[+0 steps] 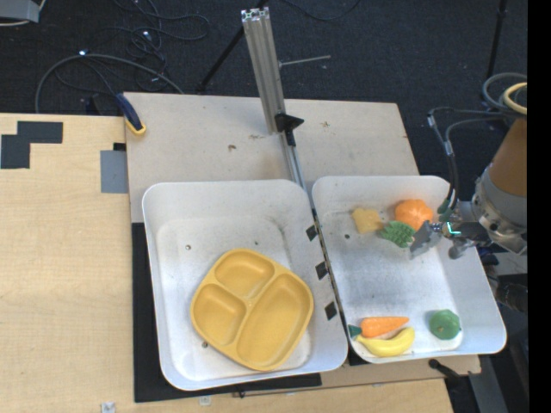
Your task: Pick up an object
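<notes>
Bins side by side on the bench: left bin bearing a yellow divided plate with three compartments, lying toward the near right of its floor; right bin bearing the small toys. Orange fruit near the far right corner of the right bin, touching or just beside a green leafy piece at its near-left side; pale yellow chunk a little to the left of both, apart from them. Along the near edge: orange carrot lying lengthwise just above a yellow banana, the two touching or nearly so; green round piece near them to the right, in the near right corner. Gripper reaching in over the right rim, low over the bin floor, just beside the green leafy piece and just below the orange fruit; fingers too blurred and small to judge as open or closed, and nothing visibly held between them. Grey arm body with the orange band above, off the right side of the bin. Aluminium post rising from the bench behind the bins, between them. Light wooden table to the left.
</notes>
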Tool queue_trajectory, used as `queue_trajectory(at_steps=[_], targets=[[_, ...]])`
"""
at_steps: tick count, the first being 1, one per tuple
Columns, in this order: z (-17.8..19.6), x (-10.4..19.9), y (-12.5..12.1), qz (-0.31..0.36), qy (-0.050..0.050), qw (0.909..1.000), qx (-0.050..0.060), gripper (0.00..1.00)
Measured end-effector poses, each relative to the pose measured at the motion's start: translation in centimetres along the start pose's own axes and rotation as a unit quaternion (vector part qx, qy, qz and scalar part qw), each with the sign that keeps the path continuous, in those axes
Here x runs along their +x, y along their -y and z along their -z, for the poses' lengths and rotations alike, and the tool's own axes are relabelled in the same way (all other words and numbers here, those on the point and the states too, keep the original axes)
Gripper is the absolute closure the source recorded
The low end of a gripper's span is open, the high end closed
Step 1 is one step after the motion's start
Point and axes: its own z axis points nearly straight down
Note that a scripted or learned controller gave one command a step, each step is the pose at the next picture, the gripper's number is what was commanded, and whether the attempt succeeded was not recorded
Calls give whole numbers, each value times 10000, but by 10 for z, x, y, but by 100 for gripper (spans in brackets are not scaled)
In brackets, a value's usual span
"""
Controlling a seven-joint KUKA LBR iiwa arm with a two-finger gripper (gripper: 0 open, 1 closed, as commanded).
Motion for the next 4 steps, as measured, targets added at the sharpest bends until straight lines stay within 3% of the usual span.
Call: queue_trajectory(at_steps=[1,3,4], targets=[[1,0,0,1,1,10000,-8,0],[-108,7,2,-2,-12,10000,33,0],[-152,6,0,-2,-14,10000,-15,0]])
